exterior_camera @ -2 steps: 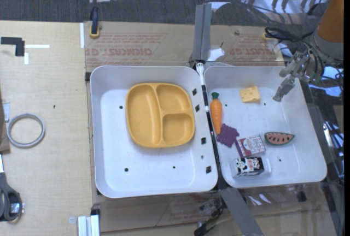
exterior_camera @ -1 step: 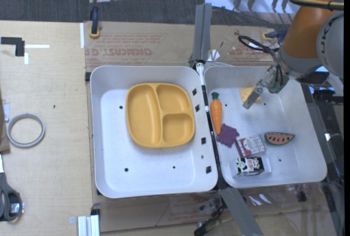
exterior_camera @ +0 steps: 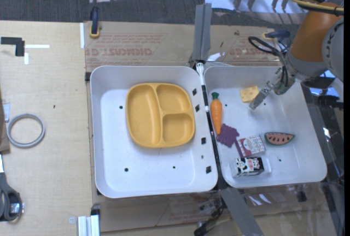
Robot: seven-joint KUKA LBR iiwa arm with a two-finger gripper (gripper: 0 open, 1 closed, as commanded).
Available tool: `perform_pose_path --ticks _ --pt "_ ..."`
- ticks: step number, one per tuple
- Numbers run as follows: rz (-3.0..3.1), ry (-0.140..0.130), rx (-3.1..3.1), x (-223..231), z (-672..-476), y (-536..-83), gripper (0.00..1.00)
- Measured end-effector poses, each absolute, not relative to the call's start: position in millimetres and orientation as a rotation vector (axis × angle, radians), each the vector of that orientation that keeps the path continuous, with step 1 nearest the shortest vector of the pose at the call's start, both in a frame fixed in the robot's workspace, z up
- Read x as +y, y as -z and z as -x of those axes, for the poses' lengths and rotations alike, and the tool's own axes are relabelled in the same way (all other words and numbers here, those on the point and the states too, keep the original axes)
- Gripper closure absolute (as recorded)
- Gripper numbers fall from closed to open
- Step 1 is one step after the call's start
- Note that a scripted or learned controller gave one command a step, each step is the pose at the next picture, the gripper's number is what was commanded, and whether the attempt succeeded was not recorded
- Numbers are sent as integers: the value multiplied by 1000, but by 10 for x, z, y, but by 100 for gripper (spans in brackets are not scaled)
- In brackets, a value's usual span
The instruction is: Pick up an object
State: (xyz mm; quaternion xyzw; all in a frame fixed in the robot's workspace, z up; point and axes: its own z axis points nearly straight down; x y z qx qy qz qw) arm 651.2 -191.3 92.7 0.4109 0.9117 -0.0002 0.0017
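Cheese wedge [exterior_camera: 249, 93] lies at the back of the right bin [exterior_camera: 311, 136]. Your pincer [exterior_camera: 259, 99] hovers just beside it, carrying nothing; its opening cannot be told. Centre over the wedge, then descend before closing.
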Motion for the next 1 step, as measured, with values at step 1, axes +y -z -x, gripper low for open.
perform_pose_path --ticks 1 --pt "-1241 1 2883 -1563 -6443 -932 0"
